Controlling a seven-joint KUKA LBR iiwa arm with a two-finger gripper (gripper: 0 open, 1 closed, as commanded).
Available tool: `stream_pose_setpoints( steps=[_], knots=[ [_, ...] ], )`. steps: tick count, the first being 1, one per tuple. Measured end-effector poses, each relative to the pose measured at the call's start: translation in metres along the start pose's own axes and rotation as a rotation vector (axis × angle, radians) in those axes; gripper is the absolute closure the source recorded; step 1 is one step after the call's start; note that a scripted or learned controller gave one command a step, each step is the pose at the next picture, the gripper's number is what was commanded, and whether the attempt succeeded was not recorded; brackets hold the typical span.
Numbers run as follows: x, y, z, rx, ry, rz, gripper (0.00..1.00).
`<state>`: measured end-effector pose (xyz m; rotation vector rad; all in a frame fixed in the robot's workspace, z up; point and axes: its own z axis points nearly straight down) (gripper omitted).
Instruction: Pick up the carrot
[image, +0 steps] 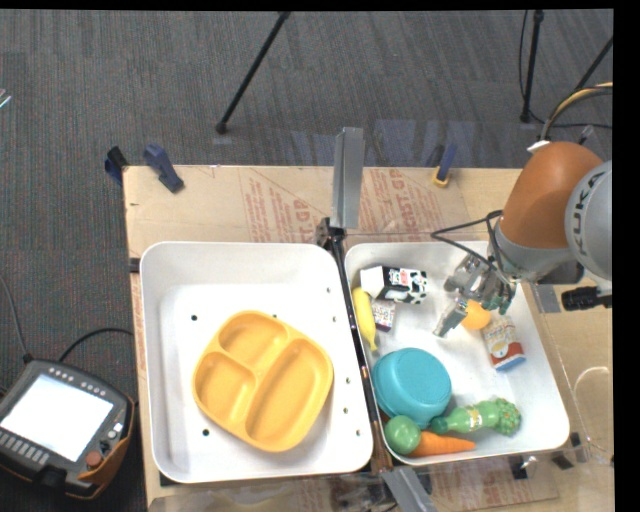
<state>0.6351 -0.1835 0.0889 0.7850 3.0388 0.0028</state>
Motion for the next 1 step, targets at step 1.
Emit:
stream_pose_setpoints(
  steps=[1],
  knots=[
    [0.0231, -0.0258, 0.0004, 0.002, 0.001, -0.004, 0.0]
  ],
)
